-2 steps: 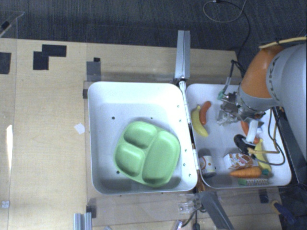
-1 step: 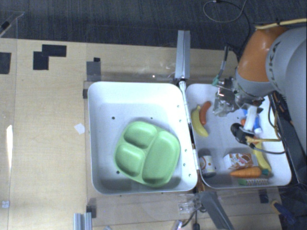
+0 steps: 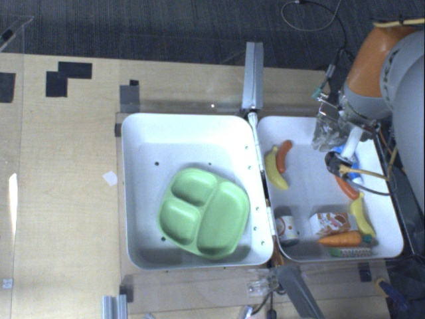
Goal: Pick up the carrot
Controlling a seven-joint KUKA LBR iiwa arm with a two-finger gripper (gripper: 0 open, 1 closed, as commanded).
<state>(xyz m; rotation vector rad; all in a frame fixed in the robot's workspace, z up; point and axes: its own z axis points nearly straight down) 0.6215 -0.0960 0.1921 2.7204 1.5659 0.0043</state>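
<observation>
None of the task looks done yet. The carrot [image 3: 340, 239] lies flat in the right bin [image 3: 305, 191], along the near wall and toward the bin's right-hand corner, with nothing gripping it. A small packet [image 3: 329, 222] sits just behind it, touching or nearly so, and a banana [image 3: 362, 215] lies just beside its thicker end. A dark strip shows under its near side, too small to name. By my reading the whole pick is left: travel across to the carrot, the descent, the closing and the lift.

The arm [image 3: 398, 78] reaches in from the right, with its orange band [image 3: 372, 58] over the far right corner of that bin and its wrist pointing down. The gripper [image 3: 327, 137] hangs over the far part of the right bin, close to the far wall. It is well apart from the carrot, which sits at the opposite end of the same bin. A red sausage [image 3: 346, 188] lies between the two. Whether the gripper is wide or narrow I cannot tell, because it reads as a pale blur. It is plainly not on the carrot.

Elsewhere in that bin, a second banana [image 3: 275, 169] and a second sausage [image 3: 284, 153] lie by the left wall, and a can [image 3: 287, 226] stands in the near left corner. The left bin [image 3: 153, 138] holds a green divided plate [image 3: 204, 211].
</observation>
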